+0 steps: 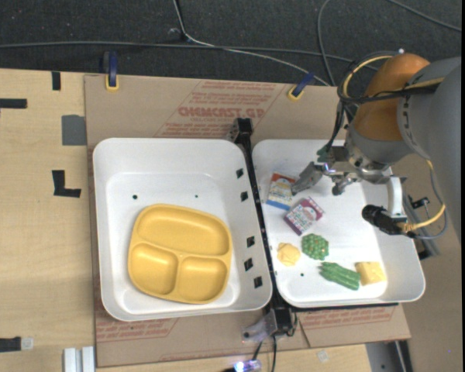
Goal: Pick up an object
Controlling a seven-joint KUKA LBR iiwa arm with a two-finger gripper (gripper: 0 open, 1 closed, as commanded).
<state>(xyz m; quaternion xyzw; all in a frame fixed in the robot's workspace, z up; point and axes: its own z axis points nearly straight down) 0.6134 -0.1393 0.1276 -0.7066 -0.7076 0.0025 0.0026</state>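
My gripper (324, 180) hangs over the upper part of the right bin (403, 285). Its fingers are spread open and nothing sits between them. The left fingertip (304, 181) points toward a red, white and blue packet (280, 191) just to its left. A purple packet (303, 214) lies below the gripper. Further toward the front are a round green piece (315, 246), a small yellow piece (289, 253), a long green vegetable (339, 275) and a yellow block (370, 272).
The left bin (108, 169) holds a yellow divided plate (180, 253). A black divider (252, 200) runs between the bins. The grey arm with its orange band (391, 91) and cables (403, 219) stands over the right bin's right side.
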